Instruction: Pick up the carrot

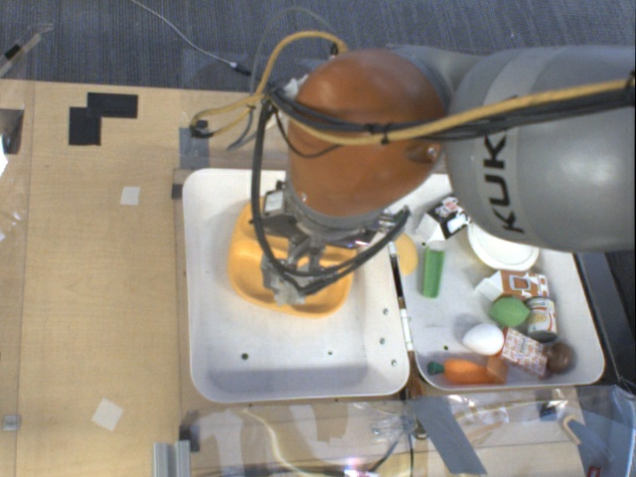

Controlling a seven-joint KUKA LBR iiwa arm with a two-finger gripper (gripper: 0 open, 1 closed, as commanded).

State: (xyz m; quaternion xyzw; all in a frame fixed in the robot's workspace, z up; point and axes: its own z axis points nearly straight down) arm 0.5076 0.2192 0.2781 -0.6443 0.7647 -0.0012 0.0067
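Pale wooden bench (89, 306) under a slanted overhead look, with grey carpet beyond its far edge and black block marks near the far left corner. Two shallow white bins side by side: left bin (229, 366) holding a yellow bowl-like dish (246, 266), right bin (586, 361) crowded with small things. Grey arm (556, 157) reaching in from the right, its orange band (363, 132) bulking over the left bin, yellow and black cables looped around it. Gripper (298, 266) hanging low over the yellow dish, dark linkages visible under the wrist; cannot tell how far the claw stands apart, and nothing seen held in it. Carrot (465, 371) lying orange at the near edge of the right bin, well apart from the gripper, across the wall between bins. Just beside the carrot, a white egg (484, 339); behind that, a green round fruit (510, 312). Further back, a green upright tube (431, 271) and a white disc (502, 248). Red-and-white packet (524, 351) and a brown ball (559, 357) to the right of the egg.
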